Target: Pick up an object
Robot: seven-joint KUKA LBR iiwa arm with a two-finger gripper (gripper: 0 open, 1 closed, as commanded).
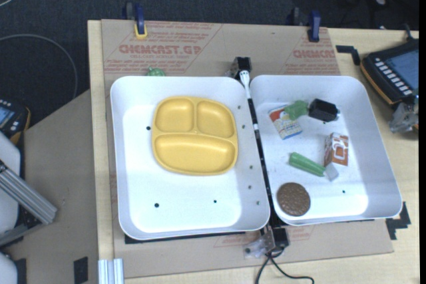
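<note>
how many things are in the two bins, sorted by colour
Yellow: 1, divided plate in the left bin
Green: 2, stick, piece
Black: 1, block
Brown: 1, disc
Red and white: 2, carton, packet
Total: 7; six lie in the right bin
</note>
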